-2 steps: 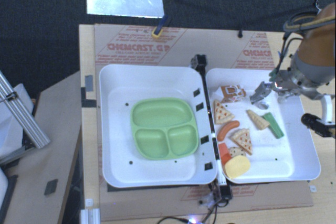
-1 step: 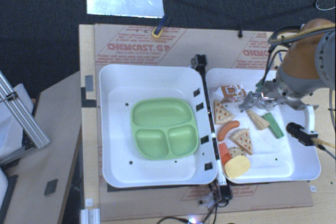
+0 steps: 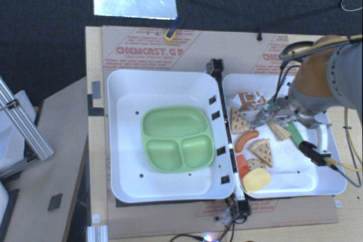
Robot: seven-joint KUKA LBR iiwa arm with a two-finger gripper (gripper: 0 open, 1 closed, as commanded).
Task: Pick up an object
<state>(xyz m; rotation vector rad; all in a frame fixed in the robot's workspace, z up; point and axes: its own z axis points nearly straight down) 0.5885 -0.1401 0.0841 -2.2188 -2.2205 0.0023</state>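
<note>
— Where are the toy foods (image 3: pixel 253 151) lying?
— Scattered in the right bin (image 3: pixel 326 175), near the divider. The tool (image 3: pixel 271 115) is hovering over them.
— Gripping anything?
— Can't tell. The green tray (image 3: pixel 176 139) is sitting in the left bin (image 3: pixel 122 139).

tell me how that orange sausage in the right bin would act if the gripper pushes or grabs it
The sausage looks rounded and smooth, so it would probably roll or slip sideways when nudged. It seems a stiff toy, likely light. Wedge pieces lie close beside it, so pushing may shift them too.
</note>
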